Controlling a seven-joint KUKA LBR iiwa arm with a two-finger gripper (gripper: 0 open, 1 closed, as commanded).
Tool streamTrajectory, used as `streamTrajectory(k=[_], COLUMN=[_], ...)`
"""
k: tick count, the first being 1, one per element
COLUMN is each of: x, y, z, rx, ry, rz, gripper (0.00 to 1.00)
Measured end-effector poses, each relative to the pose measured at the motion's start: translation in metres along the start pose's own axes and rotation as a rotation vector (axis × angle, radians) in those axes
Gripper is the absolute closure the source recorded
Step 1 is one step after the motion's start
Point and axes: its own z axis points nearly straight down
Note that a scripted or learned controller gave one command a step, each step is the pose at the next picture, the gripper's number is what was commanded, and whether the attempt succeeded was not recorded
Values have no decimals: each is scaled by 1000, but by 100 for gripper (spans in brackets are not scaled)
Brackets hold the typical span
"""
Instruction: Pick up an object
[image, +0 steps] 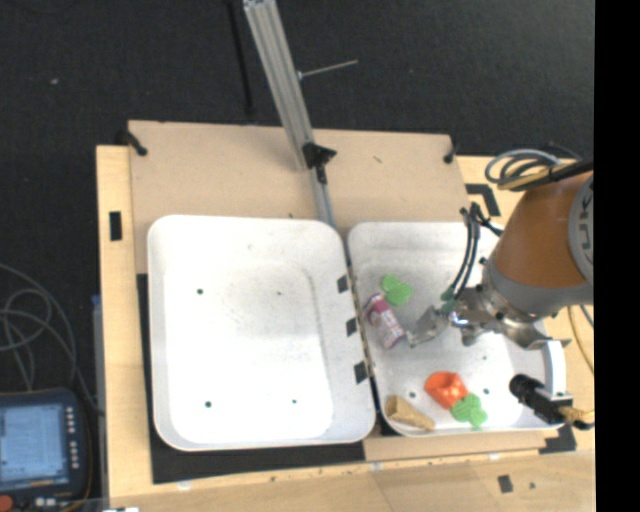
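My gripper (424, 329) reaches into the right bin (420, 242) from the right, low over the bin floor. Its tip lies just right of a small pink and white object (383, 318) near the bin's left wall, close to it or touching it. A green piece (397, 291) lies just above the pink one. Toward the front of the bin sit an orange-red object (445, 387), a second green piece (469, 410) and a tan wedge (408, 411). Nothing shows as lifted off the bin floor.
The left bin (250, 330) stands beside the right one, the two walls meeting at the middle. A slanted metal pole (290, 95) rises from behind the bins. The grey and orange arm (540, 250) covers the right bin's right side.
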Motion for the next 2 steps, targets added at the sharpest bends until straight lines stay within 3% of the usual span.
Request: streamTrajectory(k=[1, 2], x=[-6, -6], y=[-7, -4], z=[60, 46], rx=[2, -10], ry=[0, -1], rz=[0, 7], gripper=[0, 100])
